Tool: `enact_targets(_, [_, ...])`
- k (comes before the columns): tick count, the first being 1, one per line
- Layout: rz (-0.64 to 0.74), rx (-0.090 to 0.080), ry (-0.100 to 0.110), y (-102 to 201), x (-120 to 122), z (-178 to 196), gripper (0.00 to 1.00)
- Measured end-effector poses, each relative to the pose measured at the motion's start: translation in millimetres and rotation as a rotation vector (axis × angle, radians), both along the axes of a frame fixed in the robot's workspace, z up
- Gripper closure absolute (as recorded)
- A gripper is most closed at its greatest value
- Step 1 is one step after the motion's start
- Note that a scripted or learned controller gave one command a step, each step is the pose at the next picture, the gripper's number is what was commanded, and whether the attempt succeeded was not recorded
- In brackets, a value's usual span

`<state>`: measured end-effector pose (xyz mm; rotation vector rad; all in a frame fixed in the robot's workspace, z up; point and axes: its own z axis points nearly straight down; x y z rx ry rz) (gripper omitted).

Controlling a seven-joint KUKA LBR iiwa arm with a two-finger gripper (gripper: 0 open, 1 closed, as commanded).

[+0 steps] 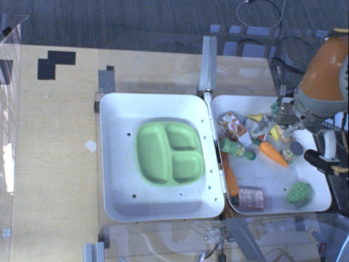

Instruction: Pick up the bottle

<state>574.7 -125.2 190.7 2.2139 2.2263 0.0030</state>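
The table (54, 146) carried two white bins side by side. The left bin (117, 201) held a green divided tray (169, 153) w/ three compartments, roughly centred.

The right bin (322, 201) was cluttered. The bottle (237, 149), green, lay on its side near the bin's left wall, cap end pointing right, just below a red-and-white crumpled packet (232, 126). An orange carrot (271, 153) lay tilted to the bottle's right, close but apart from it. A second, longer orange carrot (231, 182) ran along the left wall below the bottle. At the front sat a can (251, 198) on its side w/ a reddish label, and a green knobbly ball (299, 192) in the front-right corner. Near the back were small yellow and grey bits, too jumbled to tell apart.

The arm (324, 75) came in from the right, orange band over the bin's back-right part. The tool (283, 116) hung over the clutter near the back of the right bin, well to the right of the bottle and not touching it. Whether it was released or clenched: can't tell, too small and busy there.
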Motion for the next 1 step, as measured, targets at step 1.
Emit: enact_targets(1, [0.102, -0.001, 0.000, -41.9, -85.8, -61.3, 0.00])
